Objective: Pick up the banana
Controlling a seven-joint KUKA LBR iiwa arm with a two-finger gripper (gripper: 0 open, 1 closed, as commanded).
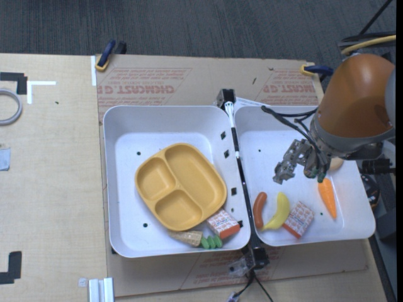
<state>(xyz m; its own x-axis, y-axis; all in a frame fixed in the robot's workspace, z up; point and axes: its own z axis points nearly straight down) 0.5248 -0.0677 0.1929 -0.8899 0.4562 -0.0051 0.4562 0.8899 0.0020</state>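
The approach is judged underway: the gripper, apparently open and empty, is poised above the banana; descent is needed.

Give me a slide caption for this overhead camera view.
Gripper hovers above the curved yellow banana in the right white bin.

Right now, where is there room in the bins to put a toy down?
Bare floor lies in the right bin behind the gripper, and beside the yellow plate. It's crowded around the banana, hot dog and carrot.
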